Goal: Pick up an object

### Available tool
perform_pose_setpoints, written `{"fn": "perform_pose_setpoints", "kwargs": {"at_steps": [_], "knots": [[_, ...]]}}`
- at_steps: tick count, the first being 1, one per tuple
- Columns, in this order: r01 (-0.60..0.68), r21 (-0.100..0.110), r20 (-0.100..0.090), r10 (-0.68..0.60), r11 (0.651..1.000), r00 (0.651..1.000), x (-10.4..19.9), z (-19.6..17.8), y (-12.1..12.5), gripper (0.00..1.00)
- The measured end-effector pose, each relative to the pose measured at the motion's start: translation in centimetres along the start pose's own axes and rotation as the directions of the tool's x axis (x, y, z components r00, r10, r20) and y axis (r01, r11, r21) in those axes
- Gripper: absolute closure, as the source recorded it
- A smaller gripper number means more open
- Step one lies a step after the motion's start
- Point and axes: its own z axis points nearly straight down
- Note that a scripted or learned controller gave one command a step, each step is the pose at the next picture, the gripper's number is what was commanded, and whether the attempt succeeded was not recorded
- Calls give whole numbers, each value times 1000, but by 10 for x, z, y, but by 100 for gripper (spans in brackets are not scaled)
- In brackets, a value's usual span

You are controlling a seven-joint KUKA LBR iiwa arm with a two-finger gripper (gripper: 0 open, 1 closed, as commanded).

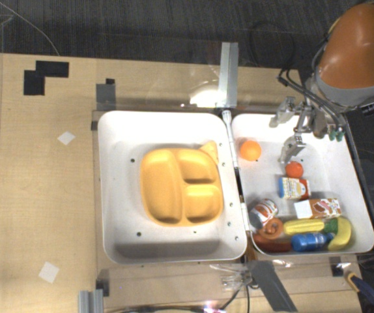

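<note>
Down at the near edge of the right bin [363, 194], lots of small things are squeezed together. There is a blue bottle [309, 241], a yellow banana [343, 233], a long yellow thing [303, 226], a red and orange toy [272, 230] and a round can [263, 210]. Just behind them sit a small white and red box [325, 207] and a little blue and white carton [293, 188]. A red tomato [294, 169] touches the carton's far side. An orange ball [250, 150] lies alone by the bin's left wall. The gripper [292, 150] hangs just over the tomato, and I cannot tell if it is open or holding anything. In the left bin [118, 175] lies a yellow tray [180, 186].
</note>
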Motion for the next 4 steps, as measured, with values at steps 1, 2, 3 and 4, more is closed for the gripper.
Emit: {"fn": "perform_pose_setpoints", "kwargs": {"at_steps": [1,2,3,4], "knots": [[-221,1,-9,221,975,975,-26,122,-19,0],[-211,0,3,211,977,977,-12,135,-22,0],[-206,-1,17,206,979,978,-17,119,-21,100],[-202,-2,28,202,979,979,-20,105,-20,100]]}}
